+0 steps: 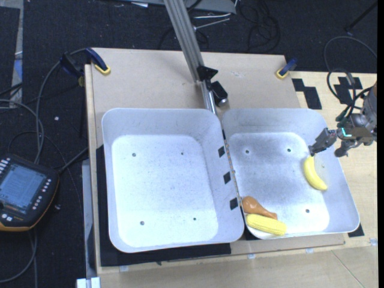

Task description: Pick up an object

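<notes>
In the camera view, the gripper (333,143) is seen at the right rim of the right bin (264,146), its two fingers spread apart with nothing between them. A yellow banana (314,174) is found just below the fingertips, on the bin's right side. Near the front edge of the same bin a yellow corn cob (266,224) lies touching an orange-brown drumstick-shaped toy (257,207). The left bin (162,173) is set beside it.
</notes>
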Robot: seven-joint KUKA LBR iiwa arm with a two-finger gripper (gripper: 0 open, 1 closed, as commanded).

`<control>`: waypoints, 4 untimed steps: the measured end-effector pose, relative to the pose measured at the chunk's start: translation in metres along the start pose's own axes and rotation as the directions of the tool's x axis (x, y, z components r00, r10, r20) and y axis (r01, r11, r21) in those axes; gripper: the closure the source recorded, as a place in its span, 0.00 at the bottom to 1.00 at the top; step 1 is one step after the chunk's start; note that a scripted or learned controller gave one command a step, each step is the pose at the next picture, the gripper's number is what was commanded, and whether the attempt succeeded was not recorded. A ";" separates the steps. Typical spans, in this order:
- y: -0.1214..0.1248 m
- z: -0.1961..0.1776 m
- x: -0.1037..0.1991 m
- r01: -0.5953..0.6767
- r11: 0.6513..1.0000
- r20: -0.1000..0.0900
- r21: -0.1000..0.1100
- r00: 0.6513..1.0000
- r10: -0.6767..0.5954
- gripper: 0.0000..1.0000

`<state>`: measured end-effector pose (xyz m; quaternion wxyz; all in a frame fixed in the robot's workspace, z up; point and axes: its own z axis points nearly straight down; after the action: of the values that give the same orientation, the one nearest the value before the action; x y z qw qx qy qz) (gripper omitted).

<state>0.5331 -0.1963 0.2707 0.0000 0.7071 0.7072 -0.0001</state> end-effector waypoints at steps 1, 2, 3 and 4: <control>0.000 0.000 0.000 0.000 1.000 0.000 0.000 1.000 0.000 0.00; 0.006 0.045 -0.002 0.000 1.000 -0.001 0.004 1.000 0.000 0.00; 0.004 0.093 -0.011 0.000 1.000 -0.001 0.004 1.000 0.000 0.00; 0.002 0.156 -0.011 0.000 1.000 -0.002 0.005 1.000 0.000 0.00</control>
<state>0.5346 -0.2075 0.1146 -0.0026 0.7071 0.7071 -0.0013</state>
